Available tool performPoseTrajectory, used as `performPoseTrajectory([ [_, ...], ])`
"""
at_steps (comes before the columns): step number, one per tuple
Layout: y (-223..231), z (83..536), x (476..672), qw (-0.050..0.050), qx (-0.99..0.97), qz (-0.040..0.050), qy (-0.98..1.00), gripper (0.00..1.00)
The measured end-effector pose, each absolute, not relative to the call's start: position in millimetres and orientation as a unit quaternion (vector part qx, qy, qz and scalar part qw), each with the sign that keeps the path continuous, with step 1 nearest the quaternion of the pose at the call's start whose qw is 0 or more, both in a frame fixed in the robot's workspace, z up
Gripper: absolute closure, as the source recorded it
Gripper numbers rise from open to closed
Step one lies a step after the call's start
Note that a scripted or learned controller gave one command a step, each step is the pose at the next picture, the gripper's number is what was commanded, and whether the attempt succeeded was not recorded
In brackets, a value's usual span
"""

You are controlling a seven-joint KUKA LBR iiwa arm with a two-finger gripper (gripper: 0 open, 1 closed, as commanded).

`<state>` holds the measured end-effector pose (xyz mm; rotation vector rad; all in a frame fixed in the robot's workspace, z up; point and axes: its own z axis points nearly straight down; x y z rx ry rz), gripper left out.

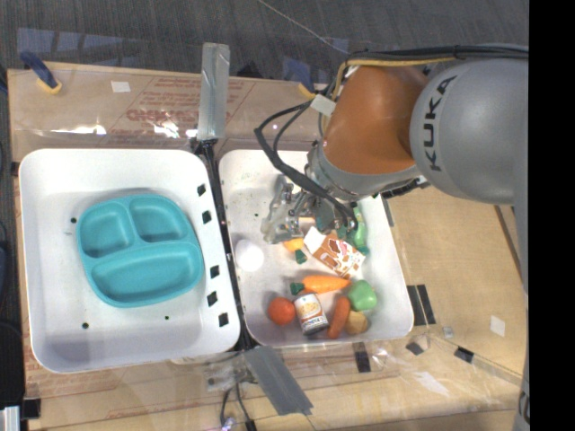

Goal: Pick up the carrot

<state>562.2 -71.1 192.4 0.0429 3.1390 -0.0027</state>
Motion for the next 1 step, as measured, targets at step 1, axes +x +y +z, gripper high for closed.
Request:
performPoseTrajectory([
  [1, -52.3, 191.5, 476.6, -0.001, -0.081, 0.0002, 0.997, 1.00],
])
